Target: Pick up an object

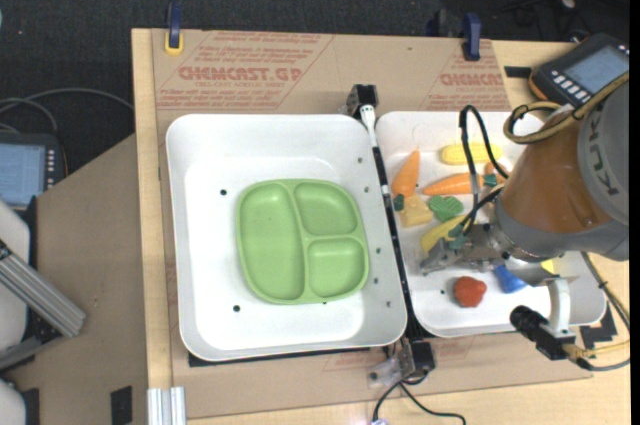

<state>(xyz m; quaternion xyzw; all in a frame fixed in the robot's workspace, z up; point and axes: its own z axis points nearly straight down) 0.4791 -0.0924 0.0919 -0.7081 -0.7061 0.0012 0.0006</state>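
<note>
we see a pale green divided plate (300, 240) in a white bin (200, 313). the second white bin (425, 308) holds orange carrots (447, 184), a yellow piece (462, 154), a green piece (445, 208), a red ball (469, 290) and a blue block (509, 279). the counter (270, 73) is tan with red lettering.

Left bin (190, 213): green tray (300, 240) at centre, open floor all round it. Right bin (430, 308): crowded; carrots (430, 178), corn (465, 154), green and yellow pieces clustered near arm (560, 183). Red item (468, 290) near front, bare floor just left of it.
</note>
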